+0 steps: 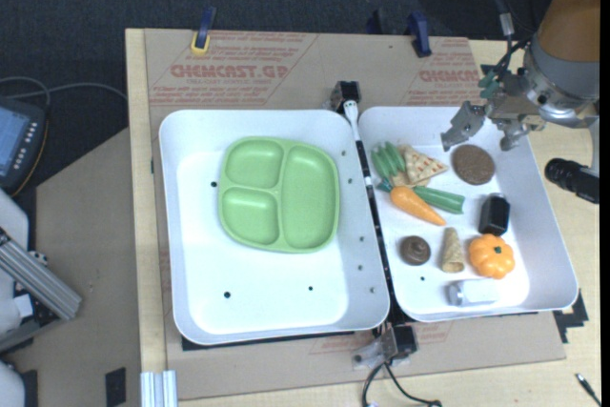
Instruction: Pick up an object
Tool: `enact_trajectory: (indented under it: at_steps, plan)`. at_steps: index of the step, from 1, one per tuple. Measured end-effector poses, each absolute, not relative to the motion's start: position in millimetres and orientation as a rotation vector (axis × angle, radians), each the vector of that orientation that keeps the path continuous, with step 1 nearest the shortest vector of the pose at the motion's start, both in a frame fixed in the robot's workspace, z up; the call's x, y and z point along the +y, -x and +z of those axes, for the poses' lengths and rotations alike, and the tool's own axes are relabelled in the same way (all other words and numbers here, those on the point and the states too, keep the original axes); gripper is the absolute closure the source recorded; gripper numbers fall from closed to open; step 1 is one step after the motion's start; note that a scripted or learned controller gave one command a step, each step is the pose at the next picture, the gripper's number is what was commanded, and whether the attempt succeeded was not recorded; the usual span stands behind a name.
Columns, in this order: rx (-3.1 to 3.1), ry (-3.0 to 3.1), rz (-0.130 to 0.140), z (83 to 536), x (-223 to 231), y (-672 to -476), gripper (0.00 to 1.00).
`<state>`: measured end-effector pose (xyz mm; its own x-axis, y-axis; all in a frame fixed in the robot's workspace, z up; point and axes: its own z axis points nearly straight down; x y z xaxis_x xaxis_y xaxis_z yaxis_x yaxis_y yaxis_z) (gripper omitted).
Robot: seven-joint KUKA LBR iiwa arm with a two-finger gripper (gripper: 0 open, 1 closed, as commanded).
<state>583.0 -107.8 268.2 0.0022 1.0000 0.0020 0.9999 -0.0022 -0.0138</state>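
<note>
My gripper (488,131) hangs over the back of the right bin (543,205), open, its fingers (459,127) spread with nothing between them. Just below it lies a round brown cookie (473,165). In the same bin, to the left, are a tan cracker wedge (419,167), green bean pieces (386,163), a second green piece (440,198) and an orange carrot (417,204). Nearer the front lie a black block (494,213), a small orange pumpkin (490,256), a brown chocolate round (415,250), a tan cone (452,251) and a grey-white piece (467,293).
The left bin (191,281) holds a green three-part plate (280,194). A black divider clip (347,95) sits between the bins at the back. Blue and yellow clamps (201,31) hold the cardboard board's far edge. The arm's orange band (572,24) rises at the top right.
</note>
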Motion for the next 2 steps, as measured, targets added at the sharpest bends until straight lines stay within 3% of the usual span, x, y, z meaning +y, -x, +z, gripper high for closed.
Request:
enact_trajectory:
  at_steps: [1,2]
  plan:
    - [-2.221,2.220,0.000,275,-108,-585.0,0.00]
    - [-2.216,2.219,0.006,230,-112,-581.0,0.00]
